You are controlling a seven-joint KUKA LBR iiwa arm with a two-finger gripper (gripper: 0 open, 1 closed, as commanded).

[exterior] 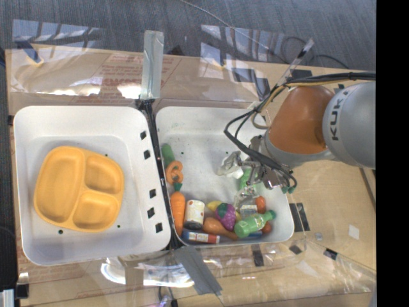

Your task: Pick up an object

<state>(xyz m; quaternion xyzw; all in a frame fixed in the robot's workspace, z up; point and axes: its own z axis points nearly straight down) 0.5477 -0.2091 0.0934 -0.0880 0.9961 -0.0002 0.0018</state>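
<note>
My gripper (246, 181) hangs low over the right bin (198, 130), at its right side, just above the pile of toy food along the front wall. Directly below it lie a red piece (259, 204) and a green bottle (254, 224). Further left in the pile are purple grapes (227, 213), a small can (193, 213) and a carrot (177, 210). An orange curled piece (174, 171) and a green piece (167, 152) lie by the bin's left wall. The wrist hides what is under the gripper.
The left bin (38, 123) holds a yellow divided tray (80, 187). A red-and-white tube (201, 237) lies at the right bin's front wall. Black cables (246, 123) loop from the arm (300, 120) over the right bin's far part.
</note>
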